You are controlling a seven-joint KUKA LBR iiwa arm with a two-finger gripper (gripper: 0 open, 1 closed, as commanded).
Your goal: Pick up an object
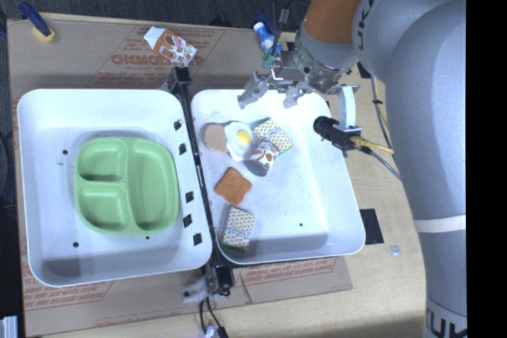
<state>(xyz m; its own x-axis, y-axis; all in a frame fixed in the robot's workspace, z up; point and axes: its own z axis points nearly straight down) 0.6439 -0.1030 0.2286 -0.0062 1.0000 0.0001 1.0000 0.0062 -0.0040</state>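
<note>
Fingers (272, 94) spread apart, holding nothing, hover over the right bin's (333, 202) back edge. Below, near the bin's back-left corner, lie a fried egg (239, 139), patterned cup (268, 146), toast (233, 186) and patterned packet (238, 226). Green tray (127, 184) fills the left bin (40, 170).

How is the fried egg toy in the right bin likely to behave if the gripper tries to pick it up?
The fried egg looks flat and thin, so fingers may slip off its edge. It lies against the patterned packet, which would probably shift too. It seems light.

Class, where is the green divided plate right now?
The green divided plate lies in the left white bin, near its middle, across the divider from the right bin's orange square piece.
</note>
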